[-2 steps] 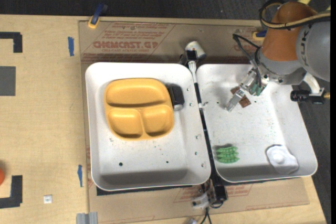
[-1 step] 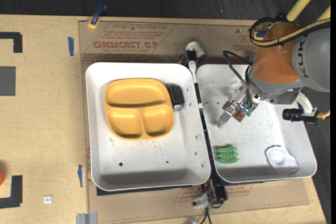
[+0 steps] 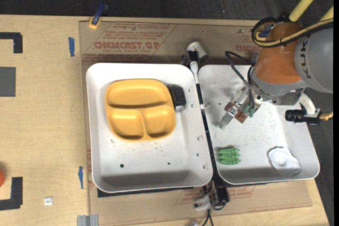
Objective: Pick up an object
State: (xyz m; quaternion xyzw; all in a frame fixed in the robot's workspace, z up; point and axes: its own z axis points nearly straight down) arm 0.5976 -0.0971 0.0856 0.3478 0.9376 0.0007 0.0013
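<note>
Nearest the camera, along the near wall of the right bin, lie two small things the task could take: a green ridged piece toward the bin's left and a white capped object in its near right corner, both flat on the bin floor and well apart from each other. Neither has been lifted, so the pick looks not yet made. Over the middle of that bin the gripper hangs at a slant, its tip aimed down and to the left, between the bin's far wall and the green piece and clear of both loose things; whether its fingers are spread or pressed together cannot be told from this angle, and nothing can be seen pinched in them. Behind it the grey arm, with its orange band, reaches in from the right across the bin's far right corner. In the left bin a yellow three-part tray rests toward the far side with a small dark object touching its right edge. What is left, by this reckoning, is the whole grasp and lift
</note>
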